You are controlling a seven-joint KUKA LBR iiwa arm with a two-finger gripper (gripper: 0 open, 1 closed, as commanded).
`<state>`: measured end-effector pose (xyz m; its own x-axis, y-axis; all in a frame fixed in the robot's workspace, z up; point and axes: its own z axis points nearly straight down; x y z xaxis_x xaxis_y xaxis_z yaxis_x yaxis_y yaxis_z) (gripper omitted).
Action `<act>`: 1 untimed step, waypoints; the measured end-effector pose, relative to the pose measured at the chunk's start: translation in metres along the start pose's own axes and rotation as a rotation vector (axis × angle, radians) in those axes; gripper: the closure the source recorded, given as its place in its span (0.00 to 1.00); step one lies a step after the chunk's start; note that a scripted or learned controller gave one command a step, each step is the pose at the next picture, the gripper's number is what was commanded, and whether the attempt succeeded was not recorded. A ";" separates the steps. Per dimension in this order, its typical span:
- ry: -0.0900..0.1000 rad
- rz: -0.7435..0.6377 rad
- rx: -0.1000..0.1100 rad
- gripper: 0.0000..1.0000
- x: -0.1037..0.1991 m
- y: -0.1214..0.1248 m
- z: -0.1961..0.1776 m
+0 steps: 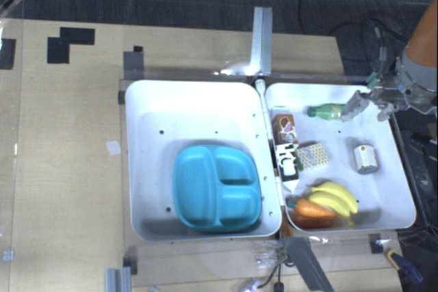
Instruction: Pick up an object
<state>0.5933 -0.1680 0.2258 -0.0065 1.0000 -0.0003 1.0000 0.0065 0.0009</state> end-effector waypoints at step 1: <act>0.000 0.068 0.001 0.00 -0.030 0.011 0.087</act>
<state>0.6051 -0.1977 0.1385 0.0612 0.9981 -0.0006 0.9981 -0.0612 0.0004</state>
